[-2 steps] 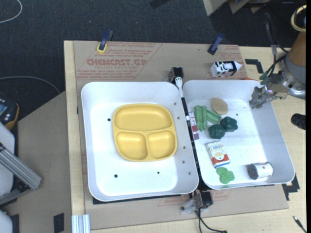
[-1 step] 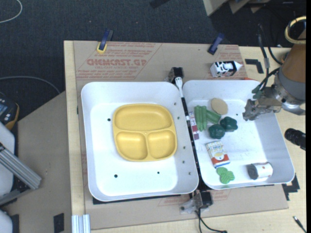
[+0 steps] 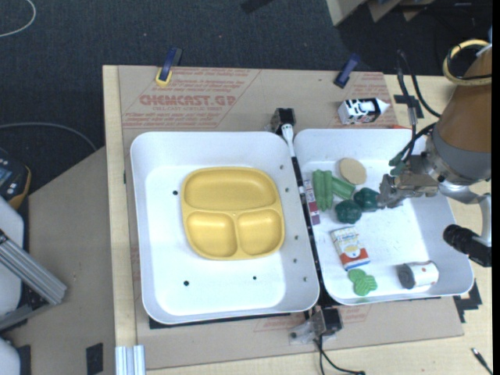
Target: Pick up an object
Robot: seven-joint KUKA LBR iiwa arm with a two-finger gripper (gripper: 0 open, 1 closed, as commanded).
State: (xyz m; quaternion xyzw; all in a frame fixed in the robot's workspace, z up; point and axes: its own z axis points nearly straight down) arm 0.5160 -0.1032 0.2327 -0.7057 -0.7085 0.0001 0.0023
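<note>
The gripper point(image 3: 388, 193) sits low in the right bin point(image 3: 445, 244), touching or just beside a dark green toy point(image 3: 367, 198); its opening I cannot tell. The toy looks small, light, rounded, probably slippery; grip it across the middle. The arm point(image 3: 469, 123) slants in from the bin's right edge.

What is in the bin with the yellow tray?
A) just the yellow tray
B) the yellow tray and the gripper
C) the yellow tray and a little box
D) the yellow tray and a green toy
A: the yellow tray lies alone in the left bin; the toys are in the right bin.
</note>
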